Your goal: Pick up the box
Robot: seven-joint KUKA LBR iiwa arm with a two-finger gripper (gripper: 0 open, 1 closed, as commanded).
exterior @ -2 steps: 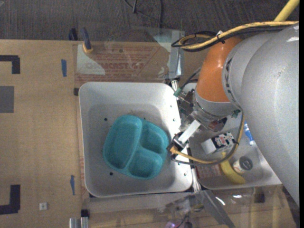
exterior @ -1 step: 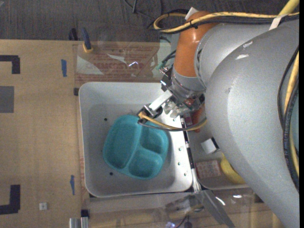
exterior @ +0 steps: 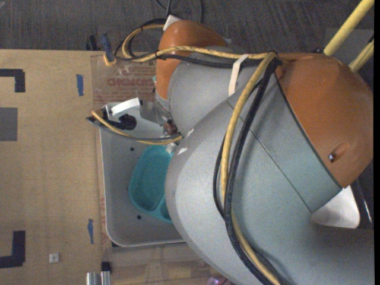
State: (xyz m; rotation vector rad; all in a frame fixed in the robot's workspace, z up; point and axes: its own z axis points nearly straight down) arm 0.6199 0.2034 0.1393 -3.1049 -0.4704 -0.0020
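At the left lay a flat cardboard sheet [exterior: 47,159] with black corner marks and blue tape tabs. Beside it, a shallow white bin [exterior: 116,183] showed a smooth floor and rounded corner, holding a teal bowl-like object [exterior: 148,183], half hidden. The bulky grey arm [exterior: 249,183], with glossy orange bands and yellow and black cables, covered everything to the right. The pincer and the box were masked by it; its state could not be told.
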